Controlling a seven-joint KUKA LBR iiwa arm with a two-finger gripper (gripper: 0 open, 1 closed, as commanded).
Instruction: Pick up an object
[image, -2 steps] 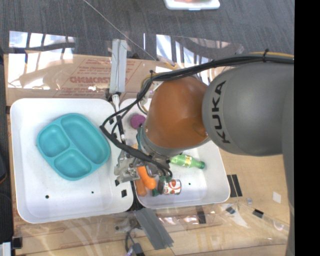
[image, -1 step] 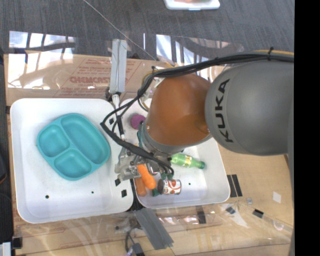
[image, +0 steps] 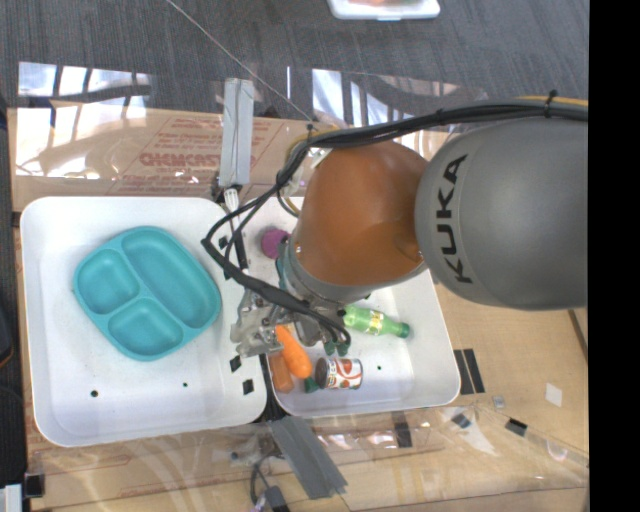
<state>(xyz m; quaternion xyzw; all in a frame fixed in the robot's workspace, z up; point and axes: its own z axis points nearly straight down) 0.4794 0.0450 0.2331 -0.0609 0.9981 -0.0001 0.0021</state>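
My gripper hangs low over the front left corner of the right bin, under the orange wrist band. An orange carrot lies right beside it, touching or nearly touching the fingers. A second orange piece lies just in front. A red and white can lies on its side to the right of the carrot. A green bottle lies behind the can. A purple object peeks out at the back left, mostly hidden by the arm.
In the left bin sits a teal divided plate. The arm's large grey and orange body covers most of the right bin. Black cables loop near the wall between the bins.
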